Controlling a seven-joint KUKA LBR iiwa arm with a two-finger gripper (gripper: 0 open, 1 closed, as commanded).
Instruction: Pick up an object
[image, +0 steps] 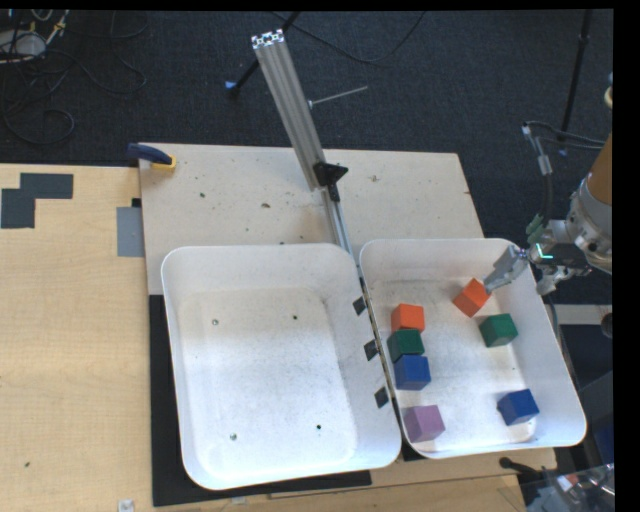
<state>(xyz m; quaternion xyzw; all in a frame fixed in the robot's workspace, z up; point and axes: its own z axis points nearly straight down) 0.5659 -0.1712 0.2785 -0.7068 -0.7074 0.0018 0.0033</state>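
Note:
The right bin holds several small cubes. A tilted orange-red cube lies near its back right, and my gripper reaches in from the right with its tip touching that cube's upper right corner. Just below it sits a green cube. Along the bin's left side stand an orange cube, a dark green cube and a blue cube in a row. A purple cube and a second blue cube rest near the front.
The left bin adjoins the right one, with black clips along the shared rim. A slanted metal rail rises behind the bins. The arm's wrist hangs over the right bin's back right corner.

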